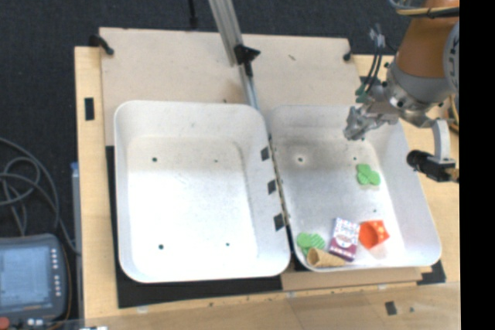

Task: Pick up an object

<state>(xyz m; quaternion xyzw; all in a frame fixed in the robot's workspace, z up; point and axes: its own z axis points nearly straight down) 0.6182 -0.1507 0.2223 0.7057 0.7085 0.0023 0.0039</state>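
While the table (178, 66) carries two white bins side by side, the left bin (193, 189) plays no part in the coming move, since every loose thing lies in the right bin (325, 166). At the upper right corner of that bin hangs the grey arm (421, 58) with its orange band, and the tool (357, 124) sits low over the bin's far end; whether it is wide or narrow I cannot tell.

Nearest to it is a small green piece (368, 176), lying just toward the camera and slightly to the right, with bare bin floor between. I judge this the easiest pick. Farther along the same line, at the near wall, crowd an orange block (373, 233), a purple-and-white packet (344, 238), a second green piece (309, 241) and a tan cone (325, 257), packed close enough to hinder a clean grip.
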